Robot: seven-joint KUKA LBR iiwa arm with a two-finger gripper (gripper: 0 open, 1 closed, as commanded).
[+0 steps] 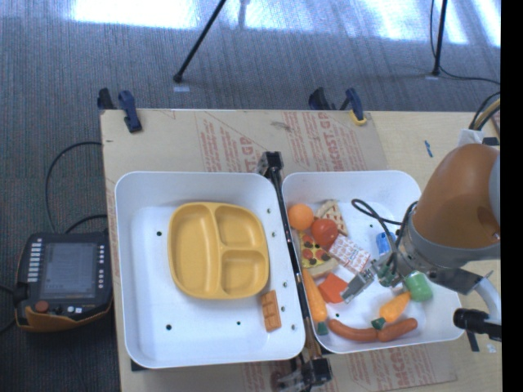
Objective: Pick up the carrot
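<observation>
The carrot point(315, 299), judged a light, stiff, smooth plastic toy best taken across its thicker middle, is seen lying along the right bin's point(384, 178) left wall, while the pincer's point(359, 283) state cannot be told

Chunky grey KUKA arm point(445, 256), fat glossy orange band point(462, 198) just above wrist. Thin black cable point(377, 215) looping off near small metal two-finger gripper point(359, 284). Black fitting point(478, 321) off to the side, kinda blurry.
</observation>
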